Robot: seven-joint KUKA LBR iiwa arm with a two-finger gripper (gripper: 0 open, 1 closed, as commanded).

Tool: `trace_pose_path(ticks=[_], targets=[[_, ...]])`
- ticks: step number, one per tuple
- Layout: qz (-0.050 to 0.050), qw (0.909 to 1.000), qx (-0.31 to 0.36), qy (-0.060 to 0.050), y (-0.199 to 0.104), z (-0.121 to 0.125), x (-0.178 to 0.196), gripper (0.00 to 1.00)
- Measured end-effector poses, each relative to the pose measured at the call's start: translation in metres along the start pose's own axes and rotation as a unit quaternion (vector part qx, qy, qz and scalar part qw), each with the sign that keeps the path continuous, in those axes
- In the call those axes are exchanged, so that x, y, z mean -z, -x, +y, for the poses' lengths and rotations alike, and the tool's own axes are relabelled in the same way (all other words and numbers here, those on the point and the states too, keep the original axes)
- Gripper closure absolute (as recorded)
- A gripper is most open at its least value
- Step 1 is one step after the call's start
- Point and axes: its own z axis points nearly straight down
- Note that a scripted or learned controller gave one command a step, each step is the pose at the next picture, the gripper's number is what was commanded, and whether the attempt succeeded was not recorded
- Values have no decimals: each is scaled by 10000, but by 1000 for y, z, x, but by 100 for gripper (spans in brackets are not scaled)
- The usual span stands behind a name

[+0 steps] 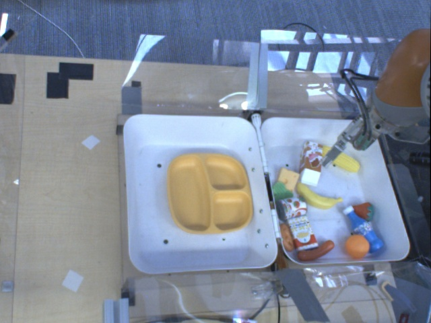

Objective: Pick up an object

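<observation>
Partly hidden: corn [346, 163] behind fingers [335, 153]

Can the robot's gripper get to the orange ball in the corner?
Probably yes. The orange lies uncovered in the right bin, though a blue bottle touches it. The gripper is over that same bin.

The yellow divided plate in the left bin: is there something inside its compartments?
Nothing lies in the three compartments of the yellow plate; their floors show bare. It rests on the floor of the left bin. What lies under the plate is covered by it.
</observation>
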Motion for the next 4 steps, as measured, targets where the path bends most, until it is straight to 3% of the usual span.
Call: trace_pose_path(ticks=[1, 2, 3, 4], targets=[[-94, 9999, -128, 57, 7, 37, -46, 0], [-19, 10000, -81, 17, 8, 47, 8, 0], [2, 9989, 463, -1, 1, 35, 32, 0], [8, 9989, 465, -4, 0, 35, 31, 0]])
